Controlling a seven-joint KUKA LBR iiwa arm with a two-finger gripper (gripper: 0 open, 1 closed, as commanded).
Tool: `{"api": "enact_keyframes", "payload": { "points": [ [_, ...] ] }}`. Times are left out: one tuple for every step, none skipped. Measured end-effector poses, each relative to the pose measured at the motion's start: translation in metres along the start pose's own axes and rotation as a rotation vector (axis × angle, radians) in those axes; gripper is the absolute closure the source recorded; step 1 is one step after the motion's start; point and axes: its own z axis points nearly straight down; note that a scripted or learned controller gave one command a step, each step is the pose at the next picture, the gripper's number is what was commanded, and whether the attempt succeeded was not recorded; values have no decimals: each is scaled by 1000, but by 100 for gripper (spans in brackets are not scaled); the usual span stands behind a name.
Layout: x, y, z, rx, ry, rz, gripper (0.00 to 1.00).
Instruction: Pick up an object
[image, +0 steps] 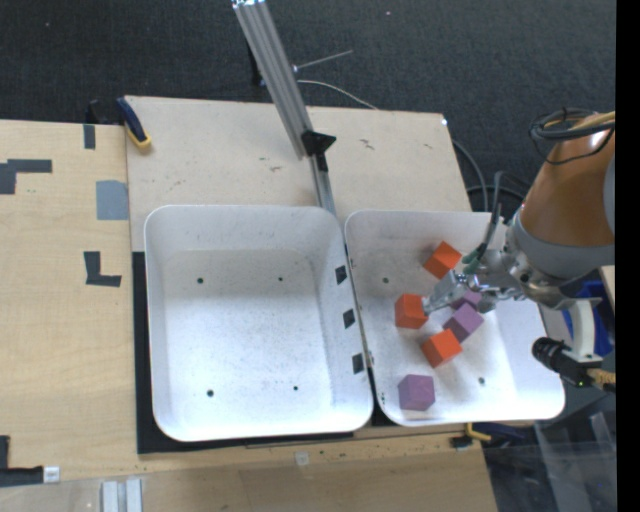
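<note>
In the right bin (520, 400), at the right of the frame, five blocks lay loose: an orange block (441, 260) uppermost, a second orange block (410, 311) left of centre, a third orange block (441, 347) below it, a purple block (465, 321) just right of these, and another purple block (416, 392) lowest, near the front wall. The gripper (452, 295) hung low among the upper blocks, between the top orange block and the purple block beside it. Finger spread could not be made out; no block was visibly between them. The left bin (160, 300) sat alongside, touching. A metal rail (285, 85) ran diagonally across the upper centre.
</note>
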Motion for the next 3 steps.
{"api": "enact_keyframes", "payload": {
  "points": [
    [0,45,113,7,-1,0,0],
    [0,46,99,3,0,-1,100],
    [85,7,41,-1,2,-7,100]
  ]
}}
